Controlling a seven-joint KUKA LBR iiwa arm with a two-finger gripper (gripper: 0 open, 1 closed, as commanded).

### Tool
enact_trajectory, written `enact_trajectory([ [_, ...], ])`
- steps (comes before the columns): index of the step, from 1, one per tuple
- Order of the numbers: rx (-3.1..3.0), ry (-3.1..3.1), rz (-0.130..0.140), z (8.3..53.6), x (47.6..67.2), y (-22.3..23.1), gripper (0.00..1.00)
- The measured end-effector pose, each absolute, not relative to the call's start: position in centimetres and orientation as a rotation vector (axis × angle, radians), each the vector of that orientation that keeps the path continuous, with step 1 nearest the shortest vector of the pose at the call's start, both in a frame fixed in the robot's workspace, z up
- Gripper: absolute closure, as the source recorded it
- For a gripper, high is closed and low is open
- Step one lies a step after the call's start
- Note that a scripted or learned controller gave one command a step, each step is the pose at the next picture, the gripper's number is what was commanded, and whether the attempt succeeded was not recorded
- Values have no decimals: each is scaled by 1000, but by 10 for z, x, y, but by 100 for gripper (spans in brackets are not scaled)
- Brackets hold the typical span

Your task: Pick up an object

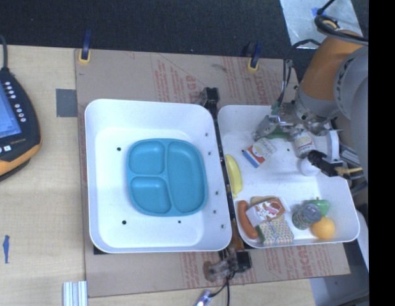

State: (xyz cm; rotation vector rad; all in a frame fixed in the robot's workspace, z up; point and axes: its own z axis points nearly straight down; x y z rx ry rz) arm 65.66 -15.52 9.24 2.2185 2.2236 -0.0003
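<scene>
My gripper [270,127] hangs low over the far part of the right bin [281,242], reaching in from the right below the orange-banded wrist. Just in front of it lies a small white carton with red and blue print [258,152]. A small bottle [304,144] and a white object [308,166] lie to its right. A yellow banana [232,173] rests along the bin's left wall. The near end holds a sausage [246,219], a red and white packet [268,210], a green checkered pack [275,233], a can [305,215] and an orange [323,228].
The left bin [104,123] holds a blue divided plate [166,176]. A teach pendant [9,123] lies at the bench's left edge. Clamps [212,97] join the bins at the far end and near end [230,264]. The arm's body [334,75] covers the right bin's far right corner.
</scene>
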Motion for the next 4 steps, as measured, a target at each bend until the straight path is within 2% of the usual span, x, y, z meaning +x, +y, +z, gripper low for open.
enact_trajectory([
  [1,2219,2224,-1,190,657,-158,0],
  [2,2218,2229,-6,138,656,-110,0],
  [3,2213,2222,-1,95,627,-98,0],
  [4,2211,2219,-3,107,628,-100,100],
])
